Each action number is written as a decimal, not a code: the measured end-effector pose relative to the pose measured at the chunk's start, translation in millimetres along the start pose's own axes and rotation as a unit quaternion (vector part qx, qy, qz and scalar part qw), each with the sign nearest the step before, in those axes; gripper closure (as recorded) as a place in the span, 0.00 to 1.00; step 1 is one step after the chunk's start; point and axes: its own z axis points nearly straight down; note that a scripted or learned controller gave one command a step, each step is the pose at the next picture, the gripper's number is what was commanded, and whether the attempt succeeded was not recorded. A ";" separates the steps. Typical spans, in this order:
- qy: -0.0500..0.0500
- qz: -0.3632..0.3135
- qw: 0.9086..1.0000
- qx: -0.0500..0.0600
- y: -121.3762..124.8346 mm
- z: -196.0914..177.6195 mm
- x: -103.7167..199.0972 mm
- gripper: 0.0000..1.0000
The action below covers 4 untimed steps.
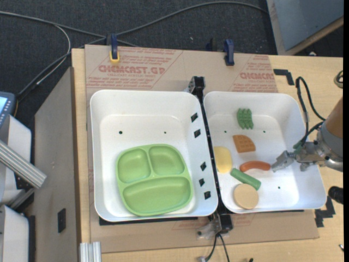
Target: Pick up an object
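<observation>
The right bin [283, 105] holds several toy foods: a green ridged piece [244, 118], an orange waffle square [244, 143], a pale yellow lump [222, 159], a red sausage [255, 166], a dark green stick [245, 178] and a tan round disc [246, 196]. My gripper [292, 161] hangs low over the right side of this bin, just right of the sausage's end. Its fingers are spread apart, with nothing between them.
The left bin [103, 113] holds a light green divided plate [155, 179]. A black divider with clips [203, 146] runs between the bins. Cables [302, 100] trail along the right bin's far right rim by the arm.
</observation>
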 end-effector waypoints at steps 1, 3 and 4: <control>-0.001 0.000 1.000 -0.002 0.3 51.8 0.4 0.00; -0.003 0.001 1.000 -0.005 -5.0 -15.4 -7.4 1.00; -0.003 -0.001 1.000 -0.005 -1.1 -58.6 -5.7 1.00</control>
